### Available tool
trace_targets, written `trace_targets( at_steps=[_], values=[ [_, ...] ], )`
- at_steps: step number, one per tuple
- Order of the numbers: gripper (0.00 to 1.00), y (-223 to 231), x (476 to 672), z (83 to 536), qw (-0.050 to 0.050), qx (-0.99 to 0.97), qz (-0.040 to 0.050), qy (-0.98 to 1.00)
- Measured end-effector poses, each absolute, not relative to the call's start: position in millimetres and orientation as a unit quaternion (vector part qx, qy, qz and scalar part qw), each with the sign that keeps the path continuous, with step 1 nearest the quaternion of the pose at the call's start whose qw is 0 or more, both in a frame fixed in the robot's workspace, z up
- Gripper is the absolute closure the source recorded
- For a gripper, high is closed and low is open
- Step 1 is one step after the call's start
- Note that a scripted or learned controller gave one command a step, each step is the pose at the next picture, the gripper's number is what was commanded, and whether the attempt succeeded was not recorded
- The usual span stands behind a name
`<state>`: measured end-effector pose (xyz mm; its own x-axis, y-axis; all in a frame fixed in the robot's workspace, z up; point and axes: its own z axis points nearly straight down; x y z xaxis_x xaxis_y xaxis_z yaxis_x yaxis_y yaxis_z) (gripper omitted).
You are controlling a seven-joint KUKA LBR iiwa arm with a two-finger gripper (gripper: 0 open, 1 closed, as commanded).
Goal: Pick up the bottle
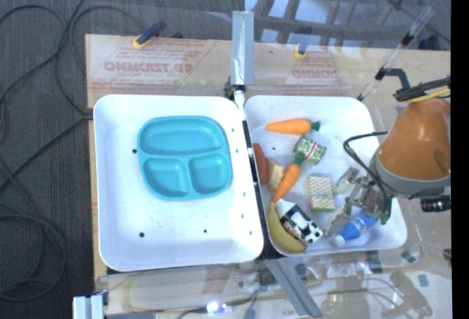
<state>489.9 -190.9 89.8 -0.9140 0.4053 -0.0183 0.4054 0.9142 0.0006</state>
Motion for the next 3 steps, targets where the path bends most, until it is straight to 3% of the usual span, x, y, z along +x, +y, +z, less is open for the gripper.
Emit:
trace_targets(
  at_steps=[1, 2, 3],
  values=[
    [1.0, -189.2, 491.5, 98.5, 0.009, 0.207, 0.0007, 0.978],
    [0.0, -189.3, 491.3, 98.4, 0.008, 0.207, 0.0007, 0.978],
    [0.0, -189.5, 488.9, 89.8, 0.007, 0.042, -0.0019, 0.999]
  ],
)
